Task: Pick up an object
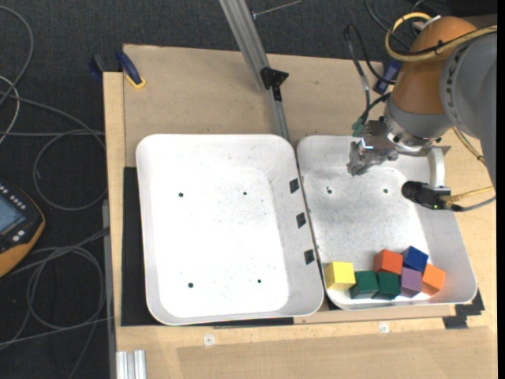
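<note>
Several small blocks lie bunched at the near edge of the right bin (347, 212): a yellow block (341, 274), two green blocks (365, 283), an orange-red block (387, 260), a blue block (415, 257), a purple block (412, 277) and an orange block (433, 277). My gripper (361, 163) hangs over the far part of the right bin, well away from the blocks, at the end of the grey and orange arm (430, 77). Nothing shows between its fingers.
The left bin (213, 227) sits beside the right one, with black clips (301, 219) along the shared edge. A metal pole (248, 46) slants across the back of the bench. A black fitting (422, 193) and cables hang off the wrist on the right.
</note>
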Controlling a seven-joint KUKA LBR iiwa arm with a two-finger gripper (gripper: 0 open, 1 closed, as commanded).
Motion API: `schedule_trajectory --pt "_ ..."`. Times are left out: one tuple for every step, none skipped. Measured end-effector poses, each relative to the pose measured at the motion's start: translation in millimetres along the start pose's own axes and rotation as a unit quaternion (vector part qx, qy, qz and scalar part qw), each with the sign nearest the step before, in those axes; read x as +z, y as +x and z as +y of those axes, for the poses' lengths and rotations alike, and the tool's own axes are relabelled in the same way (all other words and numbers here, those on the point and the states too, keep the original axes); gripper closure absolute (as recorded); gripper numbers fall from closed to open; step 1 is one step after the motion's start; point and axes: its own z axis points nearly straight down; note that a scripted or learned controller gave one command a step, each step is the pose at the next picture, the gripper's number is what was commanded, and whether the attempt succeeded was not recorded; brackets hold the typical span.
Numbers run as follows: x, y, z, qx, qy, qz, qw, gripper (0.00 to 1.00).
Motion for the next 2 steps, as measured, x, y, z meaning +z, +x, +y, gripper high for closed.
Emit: schedule_trajectory --pt "-52 6 -6 0.000 0.000 0.000 1.0000 1.00" --pt "-97 10 -4 0.000 -0.001 0.000 1.0000 1.00"
